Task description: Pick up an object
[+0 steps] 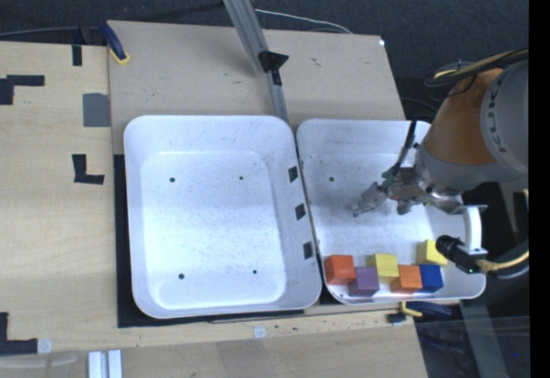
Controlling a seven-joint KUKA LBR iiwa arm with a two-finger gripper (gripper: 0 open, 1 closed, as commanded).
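Observation:
Several small blocks lie along the front wall of the right bin: a red-orange block, a purple block, a yellow block, an orange block, a blue block and a second yellow block. My gripper hangs over the middle of the right bin, behind the blocks and apart from them. Its two fingers are spread, and only bare bin floor shows between them.
The left bin sits beside the right one, their rims touching in the middle. A slanted metal rail runs down to the bins' shared back corner. The grey arm with its orange band comes in over the right bin's right rim.

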